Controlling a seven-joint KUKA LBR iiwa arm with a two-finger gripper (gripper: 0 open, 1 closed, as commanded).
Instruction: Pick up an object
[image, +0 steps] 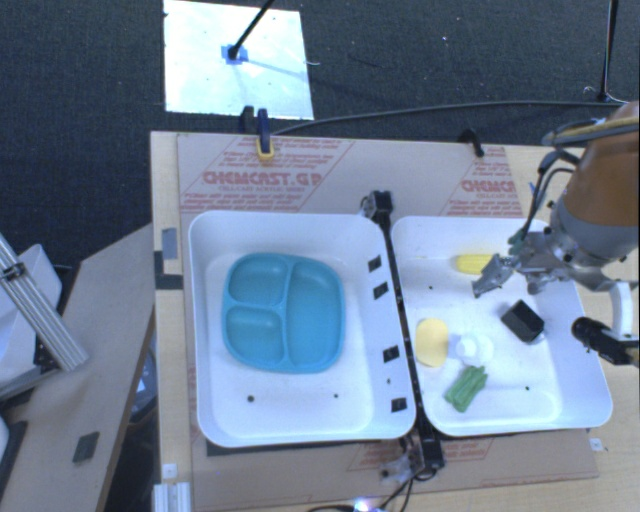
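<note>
On the desk (170, 330), two shallow white bins sit side by side upon a sheet of printed board. Left bin (215, 300): holds a light-blue divided plate (285, 312) with three compartments, lying flat near the bin's middle. Right bin (560, 400): holds five small items. A yellow oblong piece (470, 264) lies toward the far side, just beside the arm's metal end. A pale yellow rounded piece (432, 342) lies near the dividing wall, with a small white round object (473, 349) touching or nearly touching its right side. A green ridged item (466, 388) lies just in front of these, tilted on a diagonal. A black block (522, 321) rests farther right, apart from the others.

The grey arm (600, 200), with its orange band, enters from the right and reaches over the far part of the right bin. Its pincer (512, 268) hangs above the bin floor between the yellow oblong piece and the black block; whether its fingers are spread or closed cannot be told from this angle, and no object is visible between them. A black clamp (378, 205) sits at the far end of the wall shared by the bins, and a blue-and-yellow clamp (263, 135) grips the board's far edge.
</note>
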